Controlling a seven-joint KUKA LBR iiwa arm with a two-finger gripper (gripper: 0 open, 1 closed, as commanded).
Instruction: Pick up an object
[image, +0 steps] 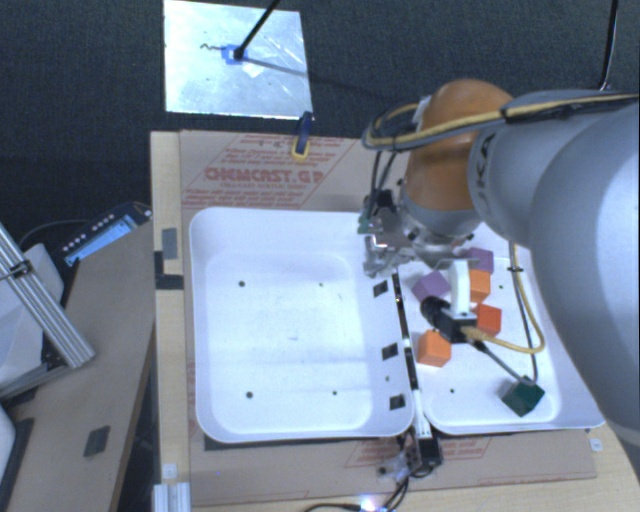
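Lying near the gripper (381, 254) are a purple block (432, 285) and orange block (433, 348).

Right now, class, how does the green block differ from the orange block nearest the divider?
The green block is dark green; the orange block is bright orange. The green block lies alone near the bin's front edge; the orange block sits by the divider, close to other blocks. Both lie in the right bin.

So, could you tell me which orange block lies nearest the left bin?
The orange block lowest in view, just right of the left bin; the other two sit farther right.
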